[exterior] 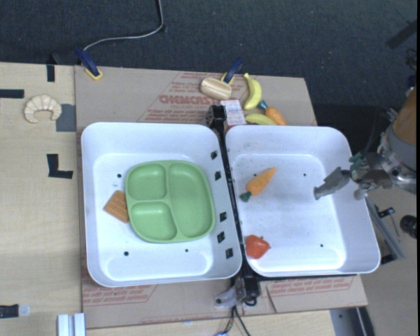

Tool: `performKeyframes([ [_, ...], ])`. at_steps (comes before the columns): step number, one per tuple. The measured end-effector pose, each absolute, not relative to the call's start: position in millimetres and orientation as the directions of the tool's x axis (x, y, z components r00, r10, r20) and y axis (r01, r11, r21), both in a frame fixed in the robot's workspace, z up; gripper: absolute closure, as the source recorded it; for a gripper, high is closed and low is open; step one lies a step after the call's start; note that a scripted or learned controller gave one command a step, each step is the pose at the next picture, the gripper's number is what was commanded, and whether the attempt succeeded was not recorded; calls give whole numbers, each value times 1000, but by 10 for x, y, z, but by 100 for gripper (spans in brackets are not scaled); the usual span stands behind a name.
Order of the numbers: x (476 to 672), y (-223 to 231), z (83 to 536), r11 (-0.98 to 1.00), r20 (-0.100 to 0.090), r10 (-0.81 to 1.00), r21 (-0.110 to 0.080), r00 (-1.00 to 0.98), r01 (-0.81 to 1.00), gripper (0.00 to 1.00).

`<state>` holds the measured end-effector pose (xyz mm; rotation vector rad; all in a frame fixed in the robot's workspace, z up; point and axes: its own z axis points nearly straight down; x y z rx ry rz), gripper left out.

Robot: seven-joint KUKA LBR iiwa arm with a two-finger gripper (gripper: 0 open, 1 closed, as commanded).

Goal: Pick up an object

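Note:
In the right bin [350,257], a toy carrot [260,180] lies at the upper left and a small red pepper [257,246] sits near the bin's lower left corner. My gripper [334,178] hangs over the bin's right side, well to the right of the carrot and touching neither object. It is open with nothing between its fingers. In the left bin [98,187], a green divided plate [171,201] lies with an orange cracker-like piece [117,206] tucked at its left edge.
Behind the bins on the cardboard lie a bread roll [215,87], bananas [252,93] and a small packet [232,110]. A croissant [42,108] rests on the wooden bench at far left. The grey arm [399,159] comes in from the right.

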<state>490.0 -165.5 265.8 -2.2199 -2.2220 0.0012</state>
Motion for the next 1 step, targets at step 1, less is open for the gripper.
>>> performKeyframes([
  [1,5484,-976,1731,2,1,1000,-3,-2,1000,0],
])
